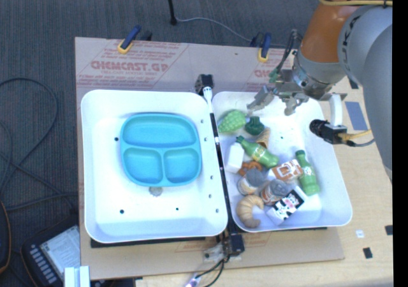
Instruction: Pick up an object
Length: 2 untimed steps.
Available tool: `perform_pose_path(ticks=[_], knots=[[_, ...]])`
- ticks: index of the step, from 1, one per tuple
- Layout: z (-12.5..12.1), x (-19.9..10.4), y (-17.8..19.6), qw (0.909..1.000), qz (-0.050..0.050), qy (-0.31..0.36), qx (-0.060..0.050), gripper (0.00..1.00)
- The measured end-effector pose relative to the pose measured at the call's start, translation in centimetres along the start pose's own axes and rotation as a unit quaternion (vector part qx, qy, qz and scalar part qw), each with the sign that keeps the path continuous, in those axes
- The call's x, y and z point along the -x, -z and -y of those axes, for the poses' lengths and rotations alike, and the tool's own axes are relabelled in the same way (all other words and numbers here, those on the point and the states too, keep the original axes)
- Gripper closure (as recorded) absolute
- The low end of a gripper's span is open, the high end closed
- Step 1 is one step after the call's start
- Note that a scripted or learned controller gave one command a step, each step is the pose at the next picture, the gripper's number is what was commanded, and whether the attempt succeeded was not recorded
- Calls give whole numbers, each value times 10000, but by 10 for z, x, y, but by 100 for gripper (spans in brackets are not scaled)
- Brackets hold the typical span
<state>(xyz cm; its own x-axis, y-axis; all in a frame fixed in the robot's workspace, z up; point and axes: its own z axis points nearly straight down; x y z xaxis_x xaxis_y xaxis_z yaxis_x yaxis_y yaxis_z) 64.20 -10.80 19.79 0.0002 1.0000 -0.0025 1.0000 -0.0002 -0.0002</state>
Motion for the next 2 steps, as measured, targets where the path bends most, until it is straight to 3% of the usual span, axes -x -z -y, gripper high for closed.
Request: perform_pose_path(ticks=[1, 2], knots=[[32, 20, -111, 10000, -4, 3, 18, 0], [31, 20, -100, 10000, 1, -1, 37, 100]])
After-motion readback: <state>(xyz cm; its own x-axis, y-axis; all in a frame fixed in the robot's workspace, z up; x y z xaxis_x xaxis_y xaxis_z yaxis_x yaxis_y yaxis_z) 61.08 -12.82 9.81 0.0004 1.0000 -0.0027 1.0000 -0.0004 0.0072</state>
